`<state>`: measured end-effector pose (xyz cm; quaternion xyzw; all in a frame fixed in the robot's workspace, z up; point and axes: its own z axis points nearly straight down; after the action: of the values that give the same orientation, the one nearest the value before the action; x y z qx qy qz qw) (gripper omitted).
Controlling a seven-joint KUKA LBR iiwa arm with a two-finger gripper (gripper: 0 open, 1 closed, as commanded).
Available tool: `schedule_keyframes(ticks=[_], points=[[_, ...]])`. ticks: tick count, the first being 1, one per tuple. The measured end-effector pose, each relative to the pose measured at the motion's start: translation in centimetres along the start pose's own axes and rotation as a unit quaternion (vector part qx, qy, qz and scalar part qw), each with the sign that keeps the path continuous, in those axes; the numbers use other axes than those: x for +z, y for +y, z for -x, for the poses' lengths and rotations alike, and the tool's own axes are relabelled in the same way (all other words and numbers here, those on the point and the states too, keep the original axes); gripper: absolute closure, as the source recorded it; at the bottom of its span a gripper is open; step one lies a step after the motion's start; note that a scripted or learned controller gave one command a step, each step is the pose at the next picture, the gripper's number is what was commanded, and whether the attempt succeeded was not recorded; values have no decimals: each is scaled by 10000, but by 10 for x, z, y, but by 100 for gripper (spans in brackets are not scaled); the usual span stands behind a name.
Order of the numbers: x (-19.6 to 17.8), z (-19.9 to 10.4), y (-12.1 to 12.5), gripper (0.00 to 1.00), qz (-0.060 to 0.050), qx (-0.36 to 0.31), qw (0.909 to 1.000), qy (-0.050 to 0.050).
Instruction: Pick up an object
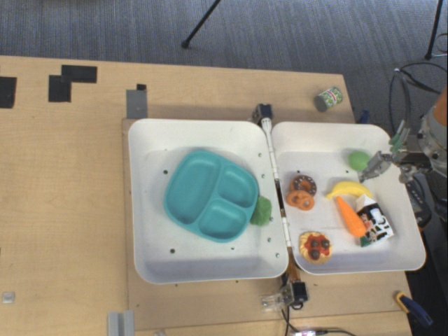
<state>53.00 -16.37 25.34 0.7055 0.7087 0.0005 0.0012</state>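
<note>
A: Where is the arm?

B: It comes in from the right, over the right bin [402, 261]. The gripper [387, 161] hangs above the upper right part of that bin, with its dark fingers pointing left toward a small green ball [358, 161].

A: Is it holding the ball?

B: No — nothing sits between the fingers. They look spread apart, 1 reaching toward the ball and the other lying further right, near the wrist.

A: What else lies in that bin?

B: A yellow banana [348, 188] sits just below the ball. An orange carrot [349, 216] lies slantwise under the banana, and its lower end touches a white carton with black print [375, 221]. Further left there is a brown pretzel [302, 192], close to the divider between the 2 bins. Near the front edge lies a small round tart with red berries [315, 246].

A: And the left bin [150, 187]?

B: A teal plate with 3 compartments [212, 194] rests in the middle, turned at a slant. A green lump [262, 211] touches its right edge, against the bin's right wall.

A: Anything outside the bins?

B: A small green can [328, 98] lies on its side on the wooden bench [63, 208], behind the right bin — well apart from the gripper.
</note>
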Motion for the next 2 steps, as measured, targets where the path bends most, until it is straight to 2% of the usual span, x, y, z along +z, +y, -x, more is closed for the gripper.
schedule_keyframes(ticks=[1,2], points=[[152,13,-9,0,7,7,10000,2],[166,22,-41,0,39,14,10000,-13]])
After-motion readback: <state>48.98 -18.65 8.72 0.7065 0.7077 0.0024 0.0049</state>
